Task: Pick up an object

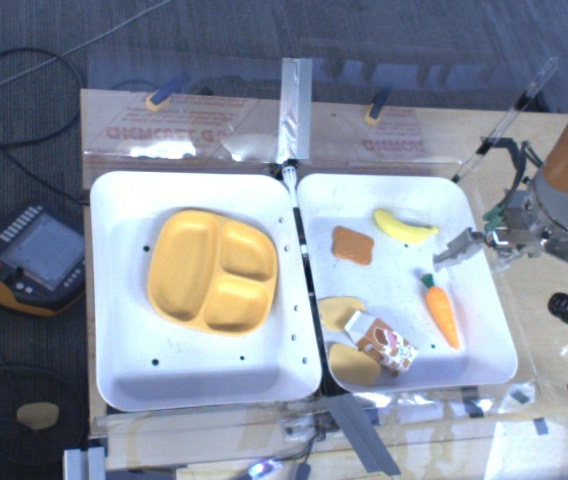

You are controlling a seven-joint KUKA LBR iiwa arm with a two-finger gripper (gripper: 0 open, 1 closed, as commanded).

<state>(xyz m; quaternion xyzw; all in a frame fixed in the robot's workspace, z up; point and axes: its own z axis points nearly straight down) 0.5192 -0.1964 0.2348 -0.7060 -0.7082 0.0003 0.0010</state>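
Note:
The right bin (pixel 484 363) holds several objects. A yellow banana (pixel 404 227) lies near the back, with a brown toast-like piece (pixel 352 245) to its left. An orange carrot (pixel 442 312) lies at the right side. At the front, a small printed carton (pixel 382 341) rests on flat yellow slices (pixel 354 364). My gripper (pixel 471 256) hangs over the bin's right part, just above and right of the carrot's green end. It is open, and nothing is between its fingers.
The left bin (pixel 124 368) carries a yellow divided plate (pixel 212 270). A metal strip (pixel 295 108) stands behind the seam between the bins. Cables and a handheld pendant (pixel 34 258) lie on the floor at the left.

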